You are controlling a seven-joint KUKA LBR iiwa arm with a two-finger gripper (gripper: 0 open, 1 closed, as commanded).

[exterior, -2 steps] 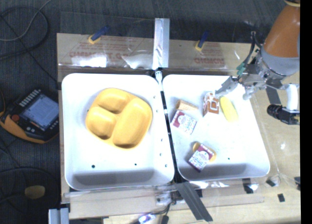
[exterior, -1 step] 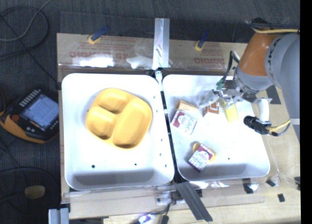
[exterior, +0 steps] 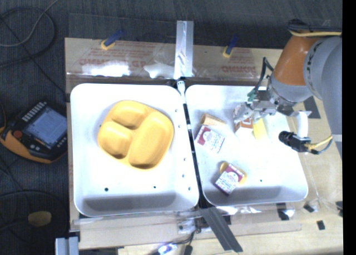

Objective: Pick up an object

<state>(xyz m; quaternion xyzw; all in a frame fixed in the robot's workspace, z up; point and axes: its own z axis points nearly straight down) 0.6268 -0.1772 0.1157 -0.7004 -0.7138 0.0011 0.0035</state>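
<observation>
Camera view, pincer (exterior: 257, 110) near right bin (exterior: 295, 184) edge

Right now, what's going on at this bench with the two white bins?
A grey and orange robot arm reaches into the right bin, its gripper low over a small packet and a yellow piece near the bin's back. Two more packets lie further forward. The left bin holds a big yellow tray.

A yellow block (exterior: 260, 128) lies in the right bin (exterior: 289, 181), just beside a crumpled packet (exterior: 243, 118).
</observation>
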